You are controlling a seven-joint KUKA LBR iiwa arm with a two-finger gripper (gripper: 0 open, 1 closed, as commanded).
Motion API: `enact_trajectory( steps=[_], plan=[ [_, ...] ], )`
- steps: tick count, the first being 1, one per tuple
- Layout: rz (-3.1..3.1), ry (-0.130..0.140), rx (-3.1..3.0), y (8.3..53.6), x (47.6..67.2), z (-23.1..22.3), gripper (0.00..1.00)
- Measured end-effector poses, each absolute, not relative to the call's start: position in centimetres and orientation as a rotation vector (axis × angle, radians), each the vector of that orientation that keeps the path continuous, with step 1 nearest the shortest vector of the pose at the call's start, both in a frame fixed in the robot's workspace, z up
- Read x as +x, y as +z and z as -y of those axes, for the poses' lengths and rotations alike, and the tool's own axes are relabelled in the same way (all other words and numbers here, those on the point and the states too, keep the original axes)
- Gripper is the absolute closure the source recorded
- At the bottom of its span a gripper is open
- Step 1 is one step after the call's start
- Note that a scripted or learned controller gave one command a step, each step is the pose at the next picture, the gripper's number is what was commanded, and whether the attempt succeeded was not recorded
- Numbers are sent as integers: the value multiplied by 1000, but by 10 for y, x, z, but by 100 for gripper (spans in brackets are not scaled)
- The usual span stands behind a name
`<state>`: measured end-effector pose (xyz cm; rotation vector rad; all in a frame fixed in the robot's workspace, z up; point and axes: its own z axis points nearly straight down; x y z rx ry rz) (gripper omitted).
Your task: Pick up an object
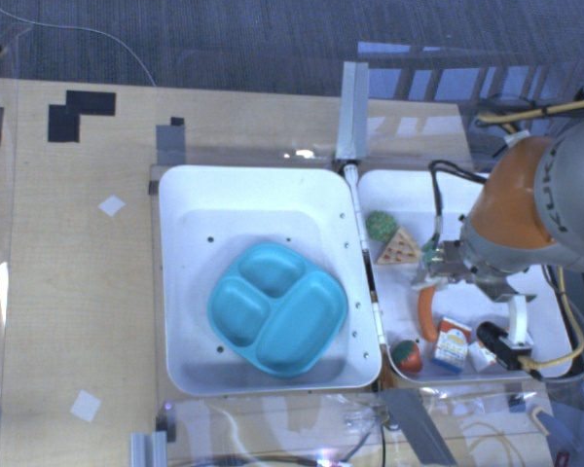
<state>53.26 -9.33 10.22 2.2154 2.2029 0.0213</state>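
1. Over the right bin (555, 343), the pincer (434, 264) hangs low at the end of the arm (526, 207); whether it is wide or narrow cannot be told.
2. Just below it lies an orange carrot-like piece (426, 311), and just to its left a tan wedge (399, 248) and a green ball (381, 225).
3. Further down sit a small carton (452, 344) and a red-and-green fruit (406, 356).
4. The left bin (190, 290) holds a blue divided plate (276, 307).

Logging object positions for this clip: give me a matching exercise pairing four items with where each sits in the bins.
Things:
1. blue divided plate
2. green ball
3. pizza slice
4. small carton

Places:
A. near edge of the right bin
B. left bin
C. far left part of the right bin
D. just in front of the green ball

Pairs: 1-B, 2-C, 3-D, 4-A
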Motion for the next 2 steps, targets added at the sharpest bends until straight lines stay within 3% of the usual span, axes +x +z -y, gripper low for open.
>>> enact_trajectory(
  steps=[1,2],
  plan=[
    [-2474,6,1928,262,565,50,100],
    [-2434,2,1984,185,510,75,100]
  ],
)
